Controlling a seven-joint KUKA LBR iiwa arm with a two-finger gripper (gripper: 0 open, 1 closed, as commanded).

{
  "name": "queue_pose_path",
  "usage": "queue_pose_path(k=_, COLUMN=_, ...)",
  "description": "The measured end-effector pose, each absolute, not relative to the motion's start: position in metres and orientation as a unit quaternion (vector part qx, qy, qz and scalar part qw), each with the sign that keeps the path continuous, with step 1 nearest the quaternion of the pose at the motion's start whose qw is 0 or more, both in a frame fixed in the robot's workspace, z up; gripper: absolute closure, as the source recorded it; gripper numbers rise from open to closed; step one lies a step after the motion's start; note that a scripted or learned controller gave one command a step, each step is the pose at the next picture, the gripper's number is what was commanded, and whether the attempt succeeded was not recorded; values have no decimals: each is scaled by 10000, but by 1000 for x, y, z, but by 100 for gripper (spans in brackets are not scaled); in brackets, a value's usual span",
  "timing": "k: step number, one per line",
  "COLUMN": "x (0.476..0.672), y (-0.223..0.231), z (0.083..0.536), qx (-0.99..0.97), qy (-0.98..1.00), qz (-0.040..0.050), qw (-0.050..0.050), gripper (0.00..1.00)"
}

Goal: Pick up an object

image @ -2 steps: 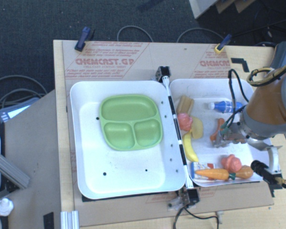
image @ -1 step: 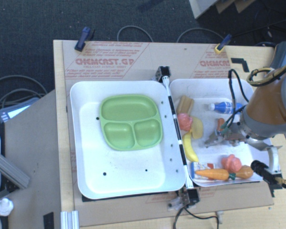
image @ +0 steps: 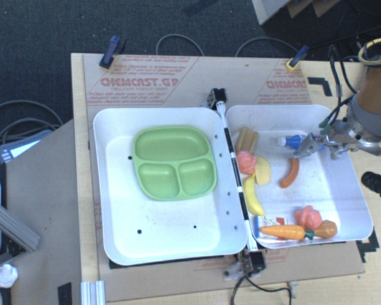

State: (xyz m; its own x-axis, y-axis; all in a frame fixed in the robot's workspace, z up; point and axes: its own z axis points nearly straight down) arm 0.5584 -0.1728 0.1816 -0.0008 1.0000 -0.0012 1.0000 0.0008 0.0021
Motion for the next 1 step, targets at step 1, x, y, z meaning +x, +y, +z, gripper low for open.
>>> queue_pose_path(k=1, x=583, y=-142, z=86, qx=7069, qy=7073, qz=5, qw=11, gripper=0)
